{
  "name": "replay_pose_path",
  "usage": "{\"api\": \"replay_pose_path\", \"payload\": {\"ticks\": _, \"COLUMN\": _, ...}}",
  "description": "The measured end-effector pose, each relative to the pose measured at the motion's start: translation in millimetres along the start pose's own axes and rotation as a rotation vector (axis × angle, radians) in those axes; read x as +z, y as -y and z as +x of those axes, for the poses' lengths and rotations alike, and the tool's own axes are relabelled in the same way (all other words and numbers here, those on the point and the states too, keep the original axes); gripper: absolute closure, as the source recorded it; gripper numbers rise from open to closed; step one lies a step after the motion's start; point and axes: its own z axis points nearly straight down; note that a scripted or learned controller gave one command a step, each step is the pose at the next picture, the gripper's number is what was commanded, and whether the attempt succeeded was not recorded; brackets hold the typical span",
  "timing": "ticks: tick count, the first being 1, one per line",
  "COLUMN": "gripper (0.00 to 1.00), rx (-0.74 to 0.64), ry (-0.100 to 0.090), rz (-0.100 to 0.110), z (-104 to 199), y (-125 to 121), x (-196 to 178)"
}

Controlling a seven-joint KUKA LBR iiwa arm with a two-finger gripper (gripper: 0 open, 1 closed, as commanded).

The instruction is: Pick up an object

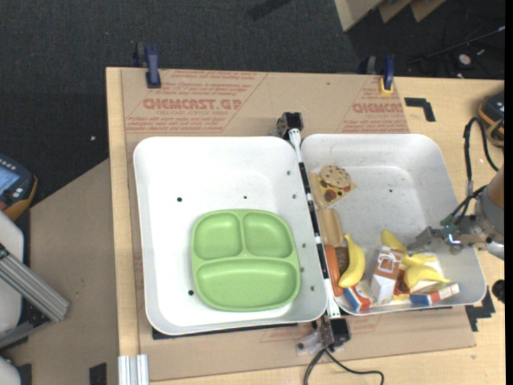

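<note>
The right bin (401, 163) holds a heap of toy food along its near side. A chocolate-chip cookie (333, 181) lies near its left wall, apart from the heap. A yellow banana (352, 261) stands beside an orange and white carton (389, 269). Further yellow pieces (420, 269) lie to the right of the carton. My gripper (439, 236) reaches in over the bin's right wall, low and just above and right of those yellow pieces. Nothing shows as held in it.
The left bin (160, 215) holds a green divided plate (244, 259). A brown stick-like item (330, 229) and a red one (330, 265) lie along the right bin's left wall. A flat red, white and blue packet (435, 296) rests at the near right corner.
</note>
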Motion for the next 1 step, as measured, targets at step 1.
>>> {"api": "replay_pose_path", "payload": {"ticks": 1, "gripper": 0.00, "rx": -0.017, "ry": -0.003, "rz": -0.013, "z": 73.3, "y": -43.7, "x": -131.4}}
